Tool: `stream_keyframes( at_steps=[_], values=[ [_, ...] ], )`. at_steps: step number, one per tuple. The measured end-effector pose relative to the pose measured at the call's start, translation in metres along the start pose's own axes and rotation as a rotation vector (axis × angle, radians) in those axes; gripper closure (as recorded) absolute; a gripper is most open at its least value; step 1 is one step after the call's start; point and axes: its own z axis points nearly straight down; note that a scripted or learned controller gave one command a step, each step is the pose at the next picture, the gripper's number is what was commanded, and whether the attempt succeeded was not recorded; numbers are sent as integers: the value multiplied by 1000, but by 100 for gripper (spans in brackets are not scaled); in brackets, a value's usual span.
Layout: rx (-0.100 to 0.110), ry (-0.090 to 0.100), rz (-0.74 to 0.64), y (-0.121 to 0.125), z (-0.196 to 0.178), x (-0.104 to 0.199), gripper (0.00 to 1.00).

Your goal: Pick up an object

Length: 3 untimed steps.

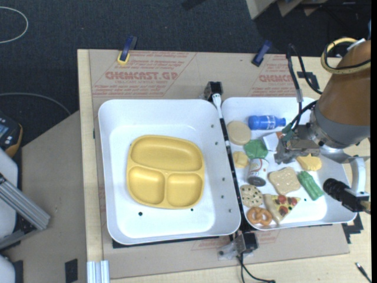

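Observation:
My gripper (290,151) hangs low over the middle of the right bin (268,104), among the toy foods. Just left of it lie a green piece (255,148) and a small can (255,171). A slice of toast (285,180) sits below it and a yellow piece (310,163) to its right. A blue bottle (265,122) lies behind it, next to a round tan biscuit (239,132). Nothing shows between the gripper's tips from this angle.
The left bin (112,158) holds a yellow divided plate (165,171). At the front of the right bin lie a chocolate chip cookie (252,195), a pizza slice (280,205), a pretzel (260,217) and a green bottle (310,184). The arm covers the bin's right side.

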Motion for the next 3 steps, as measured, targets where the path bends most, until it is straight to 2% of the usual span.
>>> stream_keyframes(
  at_steps=[1, 2, 3],
  values=[
    [6, 2, 2, -14, 10, -2, 100],
    [3, 0, 2, -5, 17, -11, 100],
    [1, 0, 2, -10, 2, -12, 100]
  ],
)
